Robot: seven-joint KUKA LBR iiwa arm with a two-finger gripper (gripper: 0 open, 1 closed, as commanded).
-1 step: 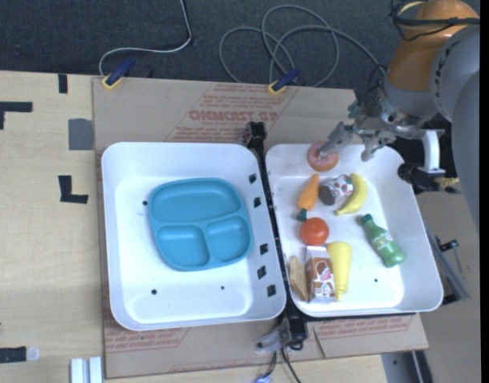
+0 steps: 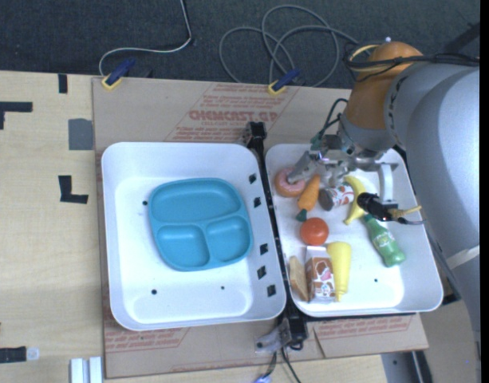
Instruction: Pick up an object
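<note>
Hand is low in the upper part of the right bin, right of frame centre, wrist and cabling covering most of it. Can't tell whether it's apart, together, or on anything.

Nothing visibly held, so I'd call the pick not yet made.

The task's thing could be any of these. Directly around the hand: carrot and donut to its left, a dark small item under it, banana to its right. All look to be touching or near-touching.

Further out: tomato below, green bottle lower right, carton and yellow cone near the bottom edge.

Risks:
- Cluster too tight, so a close may catch two items or wedge between them and grip neither.
- Carrot and banana are rounded and tapered, likely to squirt out on a pinch.
- Descent could shove items into the bin wall.

Left bin has a blue tray, well apart. Cables at the top of frame lie behind the worktop, not a snag risk from here.
</note>
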